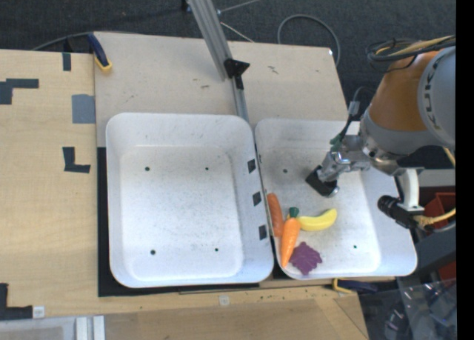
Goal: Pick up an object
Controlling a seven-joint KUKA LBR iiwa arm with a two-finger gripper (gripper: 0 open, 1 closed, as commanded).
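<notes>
Two shallow white bins sit side by side on the surface [170, 72], and the right bin [370, 257] serves as the landmark. The left bin [178, 198] touches its left wall, and a slanted metal rail [211, 27] crosses the surface above the seam between the two. The arm [407, 109], grey with an orange band, reaches over the right bin's right wall, and its hand [324, 181] hangs low over the bin's middle floor; at this slant I cannot tell how the hand is set, and nothing is visibly held. The toys lie in the bin's front-left corner. An orange carrot [289, 239] leans there, a thinner orange stick [275, 212] lies along the left wall just behind it, a yellow banana [318, 220] sits just beside the carrot's green top, and a purple cluster [305, 258], perhaps grapes, lies nearest the front wall. The banana is closest to the hand and has the most bare floor around it, so it looks the best target. To do the step well, I judge the hand should shift toward that corner, centre over the banana's thick middle, straddle its short width, and descend straight, keeping clear of the carrot top so it is not nudged.
</notes>
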